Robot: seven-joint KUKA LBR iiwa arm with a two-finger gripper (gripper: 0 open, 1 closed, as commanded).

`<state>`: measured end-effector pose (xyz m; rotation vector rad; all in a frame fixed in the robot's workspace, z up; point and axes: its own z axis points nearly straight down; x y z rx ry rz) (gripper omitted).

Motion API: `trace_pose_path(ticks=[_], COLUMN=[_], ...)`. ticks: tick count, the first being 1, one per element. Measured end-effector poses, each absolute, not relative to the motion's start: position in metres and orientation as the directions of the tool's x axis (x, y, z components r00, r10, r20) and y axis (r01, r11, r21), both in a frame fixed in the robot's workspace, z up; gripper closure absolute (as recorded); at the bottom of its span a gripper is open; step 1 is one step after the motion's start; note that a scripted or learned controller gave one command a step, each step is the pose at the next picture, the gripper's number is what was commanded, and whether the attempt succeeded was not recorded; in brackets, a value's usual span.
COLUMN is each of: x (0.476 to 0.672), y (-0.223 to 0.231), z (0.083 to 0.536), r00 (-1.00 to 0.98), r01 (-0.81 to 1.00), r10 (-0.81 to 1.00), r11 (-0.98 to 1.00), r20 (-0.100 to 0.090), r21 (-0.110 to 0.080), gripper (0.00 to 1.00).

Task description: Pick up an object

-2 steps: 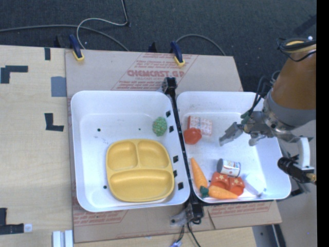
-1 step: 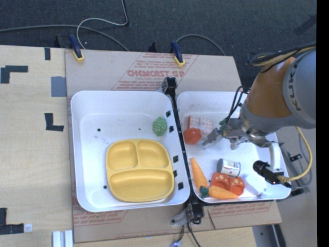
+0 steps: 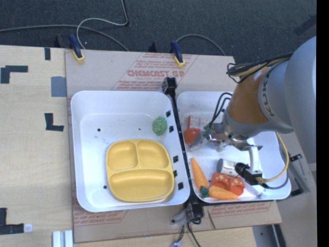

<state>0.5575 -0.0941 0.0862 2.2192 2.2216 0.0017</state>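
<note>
**Red tomato under the wrist, pick not confirmed**

Red tomato (image 3: 192, 135) sits in the right bin (image 3: 280, 192), near the divider, just left of the gripper (image 3: 216, 136). Can't tell the gripper's state; the wrist covers it. Carrot (image 3: 199, 173) lies in front along the divider, a red pepper piece (image 3: 227, 181) beside it. Left bin (image 3: 87, 107) has a yellow divided plate (image 3: 139, 170) and a green ball (image 3: 160, 125). Looks like the approach step. Next move needs the gripper centred over one item, then down.
</note>
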Motion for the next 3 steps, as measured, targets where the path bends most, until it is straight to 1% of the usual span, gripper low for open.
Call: trace_pose_path(ticks=[1, 2, 3], x=[0.506, 0.572, 0.619], y=[-0.1, -0.098, -0.103], z=[0.087, 0.087, 0.086], r00=[-0.001, -0.002, -0.002], r01=[1.0, 1.0, 1.0], r10=[1.0, 1.0, 1.0], r11=[0.001, 0.002, 0.002], r20=[-0.002, -0.001, -0.001], r21=[0.007, 0.006, 0.004], gripper=[0.0, 0.0, 0.0])
